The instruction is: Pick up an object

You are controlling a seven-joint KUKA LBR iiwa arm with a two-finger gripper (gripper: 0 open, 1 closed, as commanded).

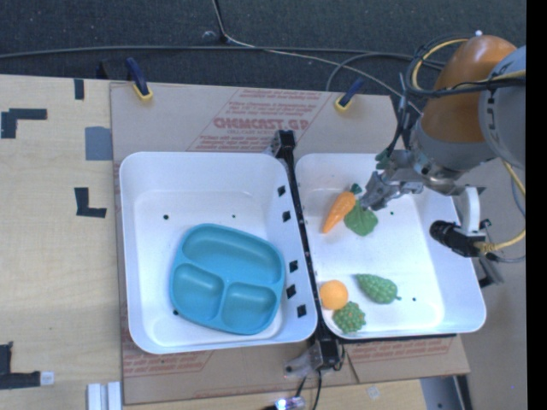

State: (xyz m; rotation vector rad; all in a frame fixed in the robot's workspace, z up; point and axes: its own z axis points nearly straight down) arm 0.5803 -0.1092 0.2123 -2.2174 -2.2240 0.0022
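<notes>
- Step in hand, as I judge it: the approach and descent onto a target in the right bin [453,314]; no lift yet.
- Gripper [373,198] sits low in the upper middle of the right bin, arm [466,101] reaching in from the upper right of the frame.
- Gripper state: cannot tell. The tip is small and dark against the toys, so whether it is spread or pinching anything is unclear.
- Likely target: the carrot [338,213], orange with a green top [361,222], lying tilted in the upper left part of the right bin.
- Carrot relative to gripper: the tip is just above and right of the leafy end, appearing to touch or overlap it; the orange body runs down-left away from the tip.
- Nothing visibly held between the fingers, so I do not count it as grasped.
- Next move calls for: closing firmly on the carrot's thick end, then a straight lift; a grip on the leafy top alone could slip.
- Other items in the right bin, lower left area: an orange ball [333,295], a green bumpy vegetable [376,288], a small green broccoli-like piece [349,317]; all well apart from the gripper.
- Left bin [137,186] holds a blue divided tray [227,278], centre-left of the frame.
</notes>
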